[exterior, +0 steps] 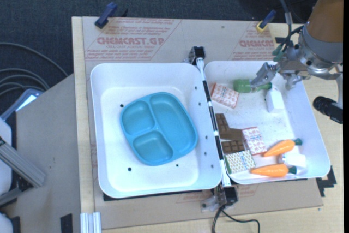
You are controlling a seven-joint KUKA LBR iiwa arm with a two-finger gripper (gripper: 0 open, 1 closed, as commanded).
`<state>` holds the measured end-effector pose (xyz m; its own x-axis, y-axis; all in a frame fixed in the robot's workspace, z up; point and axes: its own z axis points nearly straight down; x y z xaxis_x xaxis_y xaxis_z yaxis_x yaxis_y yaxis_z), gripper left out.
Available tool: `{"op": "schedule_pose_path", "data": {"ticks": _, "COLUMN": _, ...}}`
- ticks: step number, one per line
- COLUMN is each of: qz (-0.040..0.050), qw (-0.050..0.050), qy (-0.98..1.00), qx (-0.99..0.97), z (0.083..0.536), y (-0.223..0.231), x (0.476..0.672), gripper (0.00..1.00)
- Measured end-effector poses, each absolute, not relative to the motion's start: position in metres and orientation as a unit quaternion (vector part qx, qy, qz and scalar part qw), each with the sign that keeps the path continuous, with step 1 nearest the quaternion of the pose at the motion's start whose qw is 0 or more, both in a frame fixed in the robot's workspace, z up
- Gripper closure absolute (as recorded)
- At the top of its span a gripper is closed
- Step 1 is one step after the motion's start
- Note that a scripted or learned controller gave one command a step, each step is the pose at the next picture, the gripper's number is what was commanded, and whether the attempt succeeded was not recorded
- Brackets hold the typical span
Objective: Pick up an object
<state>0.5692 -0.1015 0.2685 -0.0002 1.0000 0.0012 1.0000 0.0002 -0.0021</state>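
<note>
Worktop: pale board with red lettering, carrying 2 shallow white plastic bins side by side. Left bin holds 1 blue 3-compartment plastic plate, lying flat near the middle. Right bin holds the small clutter. Grey arm with orange band reaches in from the right, wrist over the bin's far right corner. Gripper hangs low over the far part of the right bin; 2 fingers seen, 1 angled toward the green piece, 1 pointing down toward the bin floor, spread apart, nothing between them. Nearest candidate: small green toy object, lying on the bin floor just beside the left fingertip, possibly touching it; cannot tell. Others, going down in size: red-and-white patterned packet near the divider; brown chocolate-bar toy; 2 orange toy carrots at the near right; small patterned cards near them. Risks, as judged: the green piece sits off to one side of the gap, so closing now would likely nudge it away or shut on air. It looks rounded and light, apt to squirt out. Descent close to the far wall could catch a finger on the rim.
</note>
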Motion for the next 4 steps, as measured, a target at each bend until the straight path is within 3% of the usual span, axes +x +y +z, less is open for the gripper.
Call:
{"op": "schedule_pose_path", "data": {"ticks": 1, "qz": 0.0005, "qw": 0.001, "qy": -0.707, "qx": -0.707, "z": 0.151, "y": -0.113, "x": 0.479, "gripper": 0.00}}
{"op": "schedule_pose_path", "data": {"ticks": 2, "qz": -0.0015, "qw": -0.002, "qy": -0.707, "qx": -0.707, "z": 0.087, "y": -0.100, "x": 0.522, "gripper": 0.00}}
{"op": "schedule_pose_path", "data": {"ticks": 3, "qz": 0.0003, "qw": 0.001, "qy": -0.707, "qx": -0.707, "z": 0.084, "y": -0.101, "x": 0.479, "gripper": 0.00}}
{"op": "schedule_pose_path", "data": {"ticks": 4, "qz": 0.0002, "qw": 0.001, "qy": -0.707, "qx": -0.707, "z": 0.084, "y": -0.092, "x": 0.479, "gripper": 0.00}}
